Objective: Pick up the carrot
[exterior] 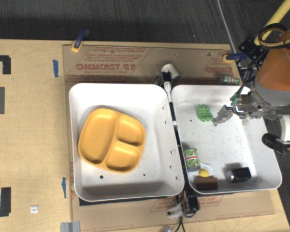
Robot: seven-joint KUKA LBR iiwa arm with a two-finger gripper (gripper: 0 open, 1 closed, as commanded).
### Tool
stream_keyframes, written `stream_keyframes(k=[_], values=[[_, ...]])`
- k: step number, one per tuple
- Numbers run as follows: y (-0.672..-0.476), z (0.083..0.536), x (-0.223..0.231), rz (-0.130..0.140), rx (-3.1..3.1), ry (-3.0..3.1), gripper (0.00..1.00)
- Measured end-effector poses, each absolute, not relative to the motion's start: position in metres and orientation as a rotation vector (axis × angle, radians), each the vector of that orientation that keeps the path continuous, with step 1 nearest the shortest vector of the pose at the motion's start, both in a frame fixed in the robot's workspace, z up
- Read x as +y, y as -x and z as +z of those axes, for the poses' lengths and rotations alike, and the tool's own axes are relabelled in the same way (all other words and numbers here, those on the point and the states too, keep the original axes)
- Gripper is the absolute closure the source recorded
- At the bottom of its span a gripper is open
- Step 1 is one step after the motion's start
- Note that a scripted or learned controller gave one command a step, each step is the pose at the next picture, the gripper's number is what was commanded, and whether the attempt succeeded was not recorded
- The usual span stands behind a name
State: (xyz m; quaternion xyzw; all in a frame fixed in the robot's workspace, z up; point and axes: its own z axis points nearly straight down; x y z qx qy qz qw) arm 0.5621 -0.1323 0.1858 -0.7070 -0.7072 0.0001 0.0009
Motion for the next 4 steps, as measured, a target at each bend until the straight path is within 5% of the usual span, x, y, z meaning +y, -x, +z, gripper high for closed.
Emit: stream_keyframes(k=[1, 2, 3, 4], values=[[-0.554, 0.185, -0.039, 0.002, -2.131, 2.304, 0.00], [-0.506, 0.184, 0.020, 0.004, -1.883, 2.510, 0.00], [-0.479, 0.184, 0.079, 0.005, -1.675, 2.653, 0.00], [-0.532, 0.126, 0.122, 0.008, -1.639, 2.679, 0.00]])
